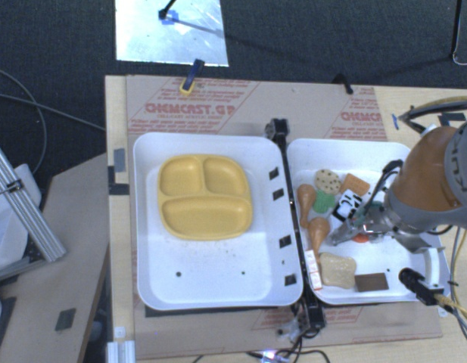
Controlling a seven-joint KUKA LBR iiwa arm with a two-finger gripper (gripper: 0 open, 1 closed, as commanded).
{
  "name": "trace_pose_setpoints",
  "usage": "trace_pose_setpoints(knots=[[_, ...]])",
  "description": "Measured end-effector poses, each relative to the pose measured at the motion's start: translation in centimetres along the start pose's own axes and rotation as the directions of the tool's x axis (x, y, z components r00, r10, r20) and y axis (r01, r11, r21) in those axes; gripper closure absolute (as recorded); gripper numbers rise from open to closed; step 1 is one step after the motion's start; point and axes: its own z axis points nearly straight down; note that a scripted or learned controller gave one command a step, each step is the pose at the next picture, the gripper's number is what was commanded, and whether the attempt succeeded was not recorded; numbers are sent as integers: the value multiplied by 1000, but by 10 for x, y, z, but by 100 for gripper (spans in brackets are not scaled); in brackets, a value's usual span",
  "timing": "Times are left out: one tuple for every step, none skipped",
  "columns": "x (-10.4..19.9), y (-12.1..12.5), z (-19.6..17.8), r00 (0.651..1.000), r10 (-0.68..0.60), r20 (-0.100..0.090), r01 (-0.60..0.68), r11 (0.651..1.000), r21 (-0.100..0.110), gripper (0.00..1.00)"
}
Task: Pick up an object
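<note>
The right bin (400, 153) holds several toy foods: a speckled cookie (327, 180), an orange block (355, 184), a green piece (324, 201), two orange cones (305, 198) (318, 233), a black-and-white piece (345, 203), a tan bread slice (337, 270) and a brown rectangle (371, 282). My gripper (345, 233) reaches in from the right and sits low in the middle of this bin, just right of the lower cone. A small red item (360, 239) shows partly under it. The wrist hides what lies directly beneath.
The left bin (150, 278) carries a yellow divided plate (205, 196). A black divider with clips (290, 210) runs between the bins. The arm's orange band (434, 174) hangs over the right bin's right side. Cardboard borders the bins.
</note>
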Motion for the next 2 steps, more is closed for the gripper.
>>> trace_pose_setpoints(knots=[[53,42,-2,1000,5,14,-5,1000,-8,0],[54,41,-12,1000,7,5,-7,1000,-5,100]])
